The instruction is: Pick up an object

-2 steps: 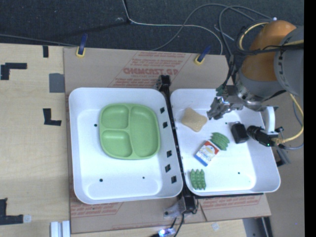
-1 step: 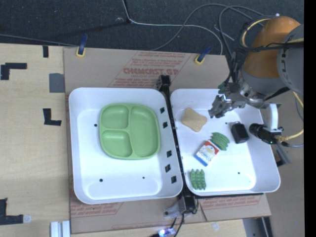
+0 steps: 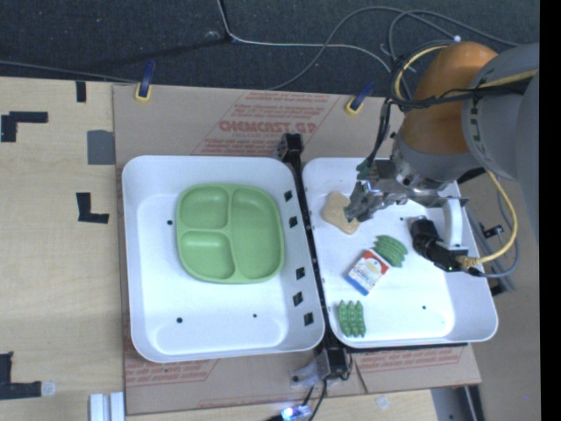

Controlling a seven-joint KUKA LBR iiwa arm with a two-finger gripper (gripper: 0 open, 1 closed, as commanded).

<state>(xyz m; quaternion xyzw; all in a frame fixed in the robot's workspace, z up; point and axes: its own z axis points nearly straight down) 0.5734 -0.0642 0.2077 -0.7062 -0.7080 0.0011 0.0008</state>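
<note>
In the right bin (image 3: 456,318) a tan bread-like piece (image 3: 337,211) lies near the left wall. My gripper (image 3: 358,209) hangs right beside it, its tip touching or just over the piece's right edge. A green leafy item (image 3: 391,249) lies to the lower right of it. A small white, blue and red packet (image 3: 366,271) sits near the bin's middle. A dark green ribbed piece (image 3: 351,318) rests near the front wall.
The left bin (image 3: 149,323) holds a green divided plate (image 3: 230,232). The black divider (image 3: 304,244) runs between the bins. The arm's orange band (image 3: 443,95) and cables loom over the right bin's back right corner.
</note>
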